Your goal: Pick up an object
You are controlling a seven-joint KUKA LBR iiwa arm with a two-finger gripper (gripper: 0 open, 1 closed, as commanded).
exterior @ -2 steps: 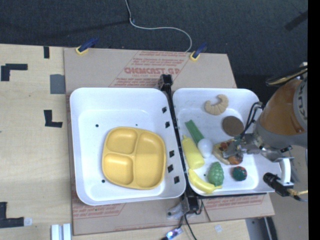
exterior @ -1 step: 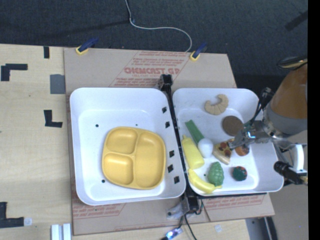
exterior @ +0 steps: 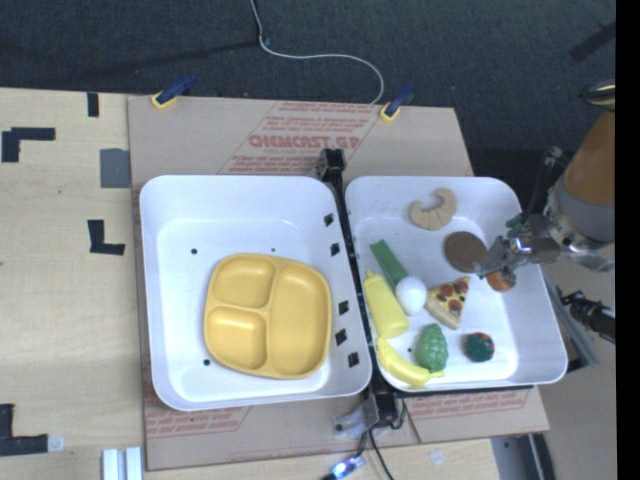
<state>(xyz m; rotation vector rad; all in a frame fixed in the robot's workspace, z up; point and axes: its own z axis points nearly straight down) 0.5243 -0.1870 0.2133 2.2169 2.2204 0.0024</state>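
1. Two shallow white bins sit side by side on the bench under the fixed overhead camera: the left white bin [exterior: 160, 218] and the right white bin [exterior: 540, 353], meeting along a dark seam at the middle.
2. Lying in the left bin is a yellow plastic plate with three compartments [exterior: 268, 314], flat, towards the near side.
3. I reach in from the right; my grey arm with its orange band [exterior: 590, 173] hangs over the right bin's far-right edge, and my claw [exterior: 505, 258] is low over that edge.
4. How far my claw is parted I cannot tell; it is small and dark here, and I see nothing plainly between its tips.
5. Just beside my claw lies a flat brown round disc [exterior: 463, 250], and a small reddish-brown lump [exterior: 502, 280] sits right under the claw's tip; whether I touch either I cannot tell.
6. Towards the back of the right bin lies a tan toy croissant [exterior: 433, 209].
7. Along the left wall lie a green stick-shaped piece [exterior: 388, 262], a pale yellow bottle-shaped piece [exterior: 384, 306] and a yellow toy banana [exterior: 403, 366] at the near corner.
8. A white ball [exterior: 411, 293] rests against the bottle-shaped piece, with a toy pizza slice [exterior: 449, 301] just beside it.
9. Near the front sit a knobbly green toy vegetable [exterior: 432, 347] and a small round green-and-red toy [exterior: 479, 347], apart from each other.
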